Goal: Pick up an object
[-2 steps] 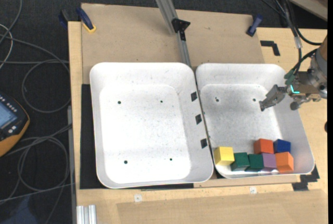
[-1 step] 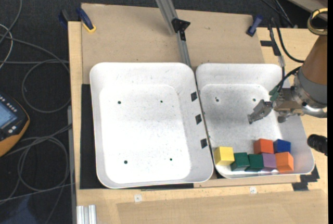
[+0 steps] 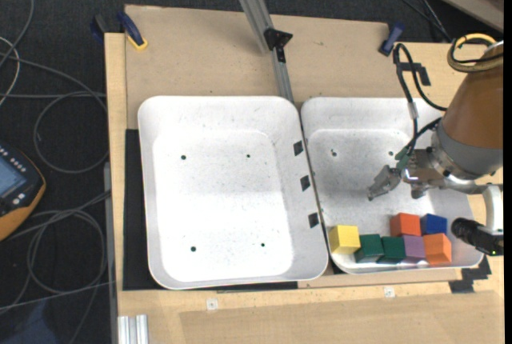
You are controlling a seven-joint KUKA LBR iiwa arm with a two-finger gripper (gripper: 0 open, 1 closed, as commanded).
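Observation:
Several small blocks lie along the front edge of the right bin point(image 3: 352, 134): a yellow block point(image 3: 346, 237), two green blocks point(image 3: 370, 246) point(image 3: 393, 247), a red-orange block point(image 3: 406, 224), a purple block point(image 3: 414, 246), a blue block point(image 3: 434, 223) and an orange block point(image 3: 438, 247). My gripper point(image 3: 386, 184) hangs over the middle of the right bin, behind the blocks and apart from them. Its fingers point to the left and nothing sits between them.
The left bin point(image 3: 216, 190) lies beside the right one, with black clips point(image 3: 305, 182) on the shared rim. A metal pole point(image 3: 256, 6) rises from the back of the bench. Blue clamps point(image 3: 132, 30) point(image 3: 391, 38) hold the board's back corners. Cables trail on the floor at left.

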